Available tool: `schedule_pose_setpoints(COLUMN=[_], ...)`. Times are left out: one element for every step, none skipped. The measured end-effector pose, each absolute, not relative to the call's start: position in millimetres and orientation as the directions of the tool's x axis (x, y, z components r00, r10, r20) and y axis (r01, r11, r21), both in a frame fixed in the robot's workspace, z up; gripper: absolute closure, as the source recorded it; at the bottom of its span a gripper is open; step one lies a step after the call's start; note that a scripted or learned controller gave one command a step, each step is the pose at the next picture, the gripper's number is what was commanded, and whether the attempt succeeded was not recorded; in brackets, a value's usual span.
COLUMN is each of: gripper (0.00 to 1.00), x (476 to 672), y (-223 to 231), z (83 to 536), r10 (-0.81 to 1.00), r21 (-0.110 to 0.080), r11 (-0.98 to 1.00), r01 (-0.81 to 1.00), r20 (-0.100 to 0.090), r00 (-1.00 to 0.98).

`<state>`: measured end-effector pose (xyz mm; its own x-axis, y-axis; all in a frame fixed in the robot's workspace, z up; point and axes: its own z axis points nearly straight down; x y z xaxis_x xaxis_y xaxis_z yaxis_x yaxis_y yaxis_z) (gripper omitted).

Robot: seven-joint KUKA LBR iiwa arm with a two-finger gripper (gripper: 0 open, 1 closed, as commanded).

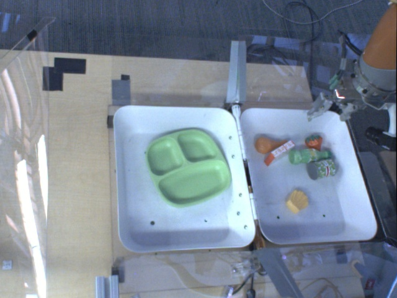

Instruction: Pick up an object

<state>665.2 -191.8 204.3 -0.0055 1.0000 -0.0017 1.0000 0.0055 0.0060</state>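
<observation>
My gripper [330,109] hangs over the far right corner of the right bin [322,225], its two fingers spread apart with nothing between them. It is open. Below it in the bin lie several small objects: an orange pear-shaped piece [265,144], a red and white stick [280,153], a green bottle [306,157] on its side, a small red and green piece [314,142], a grey can [322,169] and a yellow block [297,201]. The red and green piece is the closest to the gripper, a little toward the near side.
The left bin [133,228] holds a green divided plate [188,166]. A metal divider post [236,73] stands between the bins at the back. Cables [298,8] lie on the floor beyond the bench.
</observation>
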Motion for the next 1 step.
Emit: schedule_pose_setpoints(gripper=[0.00], x=[607.2], y=[-206.2], z=[121.7], r10=[1.000], r21=[0.021], r11=[0.012], r01=[1.000], r20=[-0.004], r00=[-0.012])
